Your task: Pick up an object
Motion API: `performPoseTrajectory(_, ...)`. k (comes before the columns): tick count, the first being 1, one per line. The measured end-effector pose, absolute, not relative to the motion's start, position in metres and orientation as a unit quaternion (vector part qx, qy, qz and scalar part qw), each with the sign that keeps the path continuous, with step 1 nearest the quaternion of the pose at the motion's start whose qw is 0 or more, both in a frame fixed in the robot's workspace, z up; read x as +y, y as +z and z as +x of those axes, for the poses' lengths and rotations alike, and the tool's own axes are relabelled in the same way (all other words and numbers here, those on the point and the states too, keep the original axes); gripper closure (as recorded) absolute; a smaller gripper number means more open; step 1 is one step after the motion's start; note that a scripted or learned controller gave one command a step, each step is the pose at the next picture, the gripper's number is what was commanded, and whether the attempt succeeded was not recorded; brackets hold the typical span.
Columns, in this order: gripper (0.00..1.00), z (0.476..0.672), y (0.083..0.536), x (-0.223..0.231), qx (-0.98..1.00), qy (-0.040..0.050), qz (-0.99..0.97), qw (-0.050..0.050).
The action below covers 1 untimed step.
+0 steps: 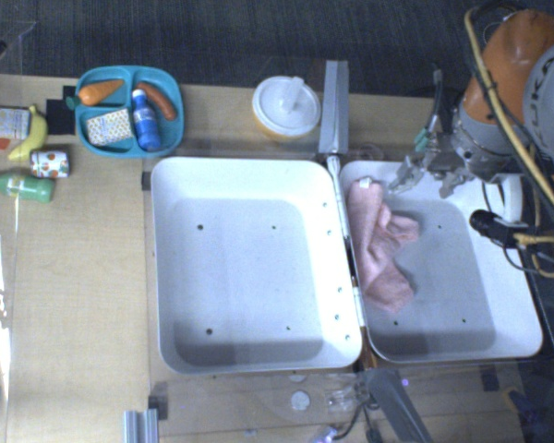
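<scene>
Nearest you, two shallow white plastic bins (249,266) sit side by side. Your right bin holds a crumpled pink cloth (380,247) along its left wall. Your gripper (429,175) hovers over its far edge, fingers spread, grasping nothing.

Bench (74,275): pale wood top, running under both bins. Floor (212,17) along the top edge: dark blue-grey carpet, faint weave. Metal post (333,109) stands at the bench's far edge, between the bins. Light: even and diffuse, with a bright glare patch on the bench at far left. Soft shadows only.
</scene>
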<state>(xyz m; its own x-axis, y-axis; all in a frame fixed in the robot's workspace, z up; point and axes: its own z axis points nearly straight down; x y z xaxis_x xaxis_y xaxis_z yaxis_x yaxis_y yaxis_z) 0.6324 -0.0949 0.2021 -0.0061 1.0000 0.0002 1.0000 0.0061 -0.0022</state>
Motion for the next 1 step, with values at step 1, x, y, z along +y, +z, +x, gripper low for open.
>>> performPoseTrajectory(1,0.0,0.613,0.0972,-0.1,-0.736,-0.0033,-0.677,-0.004)
